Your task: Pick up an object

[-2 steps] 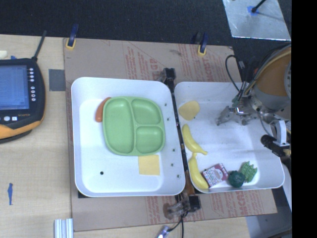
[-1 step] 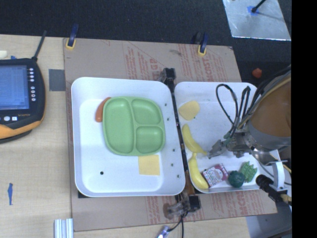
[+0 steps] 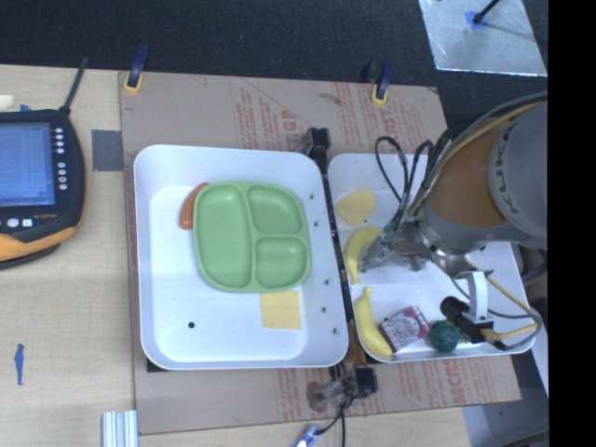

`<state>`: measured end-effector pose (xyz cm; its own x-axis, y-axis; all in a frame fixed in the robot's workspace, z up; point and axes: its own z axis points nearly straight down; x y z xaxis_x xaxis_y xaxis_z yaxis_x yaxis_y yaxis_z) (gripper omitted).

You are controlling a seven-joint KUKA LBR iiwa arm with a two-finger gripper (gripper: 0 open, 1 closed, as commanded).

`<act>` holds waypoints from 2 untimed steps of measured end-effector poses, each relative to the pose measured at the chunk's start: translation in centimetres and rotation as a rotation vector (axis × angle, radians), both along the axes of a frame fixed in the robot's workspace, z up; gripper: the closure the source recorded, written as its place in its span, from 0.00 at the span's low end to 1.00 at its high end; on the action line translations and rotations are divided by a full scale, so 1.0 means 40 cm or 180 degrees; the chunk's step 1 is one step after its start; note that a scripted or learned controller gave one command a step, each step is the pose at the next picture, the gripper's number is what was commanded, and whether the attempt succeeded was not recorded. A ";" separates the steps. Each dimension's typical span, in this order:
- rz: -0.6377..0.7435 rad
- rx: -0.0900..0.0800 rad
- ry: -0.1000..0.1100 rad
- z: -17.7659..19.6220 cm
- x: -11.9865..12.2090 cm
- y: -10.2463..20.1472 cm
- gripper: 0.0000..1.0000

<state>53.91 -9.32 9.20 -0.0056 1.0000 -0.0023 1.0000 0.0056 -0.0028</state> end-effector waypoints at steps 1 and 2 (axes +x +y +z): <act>-0.0010 0.0007 -0.0004 0.104 0.169 -0.018 0.00; 0.0001 0.0007 0.0007 0.022 0.163 -0.003 0.00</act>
